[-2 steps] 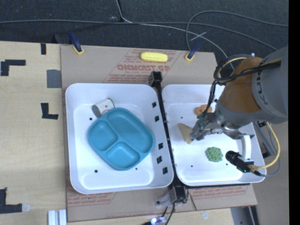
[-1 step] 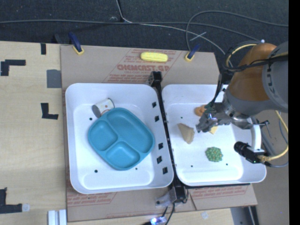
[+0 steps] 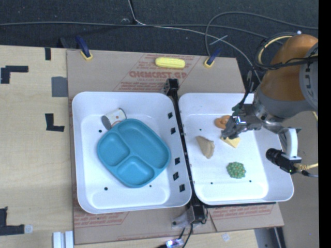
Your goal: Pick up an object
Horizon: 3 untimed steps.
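hovering end effector (image 3: 232, 129) near right bin (image 3: 258, 190) far edge, seemingly over yellow piece (image 3: 232, 141).

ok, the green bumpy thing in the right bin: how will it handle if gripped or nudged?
The green bumpy thing looks rounded, so a nudge may well roll it across the right bin. Its knobbly surface probably gives the fingers some purchase. It sits apart from the other pieces, so approach seems uncluttered.

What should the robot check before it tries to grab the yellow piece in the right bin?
1. Gripper over the right bin: ok.
2. Gripper beside the yellow piece: ok.
3. Yellow piece between the fingers: cannot tell.
4. Orange thing close by, could get bumped: not ok.
5. Tan chunk and green ball lie apart from the gripper: ok.
6. Blue tray sits in the left bin, out of the way: ok.
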Motion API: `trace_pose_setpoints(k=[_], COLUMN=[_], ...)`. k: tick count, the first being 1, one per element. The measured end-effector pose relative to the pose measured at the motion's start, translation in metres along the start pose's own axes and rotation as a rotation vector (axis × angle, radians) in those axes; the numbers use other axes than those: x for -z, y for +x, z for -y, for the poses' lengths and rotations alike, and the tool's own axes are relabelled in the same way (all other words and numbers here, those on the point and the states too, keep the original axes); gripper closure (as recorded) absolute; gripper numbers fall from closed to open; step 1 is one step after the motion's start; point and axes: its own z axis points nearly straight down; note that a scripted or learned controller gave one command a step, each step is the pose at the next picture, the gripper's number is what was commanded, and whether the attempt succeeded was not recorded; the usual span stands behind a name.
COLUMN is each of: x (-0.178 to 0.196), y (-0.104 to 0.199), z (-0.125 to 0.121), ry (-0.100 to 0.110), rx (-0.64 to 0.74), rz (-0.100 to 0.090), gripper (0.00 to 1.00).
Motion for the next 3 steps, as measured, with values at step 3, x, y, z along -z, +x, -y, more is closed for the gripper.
trace_pose_setpoints(k=[3], x=[0.008], y=[0.16], z=[-0.001], ry=[0.004], rx=[0.005], rz=[-0.001], gripper=[1.0])
